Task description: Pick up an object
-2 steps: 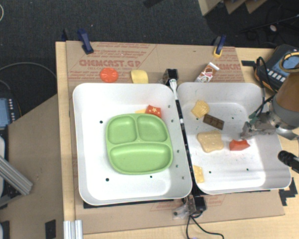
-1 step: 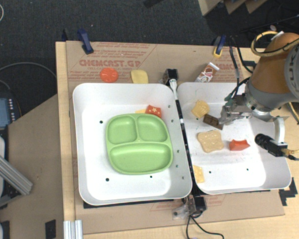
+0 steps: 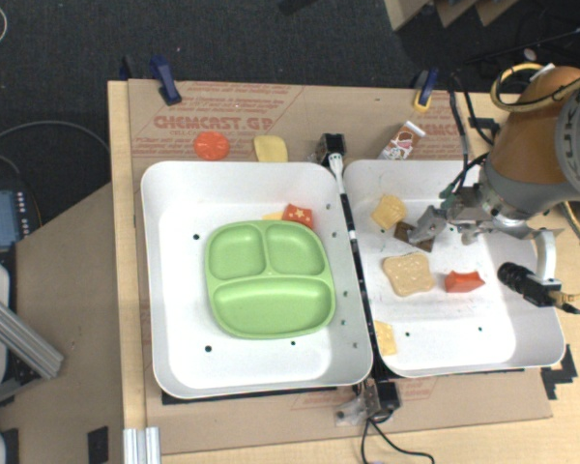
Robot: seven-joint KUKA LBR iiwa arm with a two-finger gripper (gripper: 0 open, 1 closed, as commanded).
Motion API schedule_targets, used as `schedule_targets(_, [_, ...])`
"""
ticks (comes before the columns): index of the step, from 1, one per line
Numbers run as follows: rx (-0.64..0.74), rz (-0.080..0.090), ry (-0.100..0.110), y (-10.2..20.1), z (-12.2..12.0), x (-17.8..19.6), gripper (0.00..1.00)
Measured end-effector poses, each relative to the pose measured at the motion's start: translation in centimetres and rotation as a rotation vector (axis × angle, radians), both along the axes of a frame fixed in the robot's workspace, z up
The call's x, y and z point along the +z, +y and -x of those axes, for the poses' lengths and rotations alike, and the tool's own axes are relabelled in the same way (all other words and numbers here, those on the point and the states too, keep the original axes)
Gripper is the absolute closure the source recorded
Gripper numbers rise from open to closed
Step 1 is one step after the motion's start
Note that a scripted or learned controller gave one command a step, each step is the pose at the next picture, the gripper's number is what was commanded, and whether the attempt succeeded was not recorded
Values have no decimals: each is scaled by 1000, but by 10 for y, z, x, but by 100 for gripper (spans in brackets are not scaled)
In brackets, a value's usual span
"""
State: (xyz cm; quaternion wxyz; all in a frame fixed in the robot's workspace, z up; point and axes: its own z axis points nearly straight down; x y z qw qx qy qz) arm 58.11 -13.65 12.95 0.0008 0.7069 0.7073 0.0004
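Observation:
The right bin holds a pale yellow block, a small dark brown piece, a tan slice like toast, a red piece and a small yellow piece by its left wall. My gripper hangs low over the upper middle of this bin, its tip right beside the brown piece and just right of the yellow block. Nothing shows plainly held in it. The grey arm comes in from the right.
The left bin carries a green divided plate with a red piece behind it. On the cardboard beyond the bins lie an orange disc, a yellow item, a black item and a wrapper.

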Motion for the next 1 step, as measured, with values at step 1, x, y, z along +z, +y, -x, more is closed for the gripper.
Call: schedule_targets(1, [0,-1,-1,28,12,-45,0])
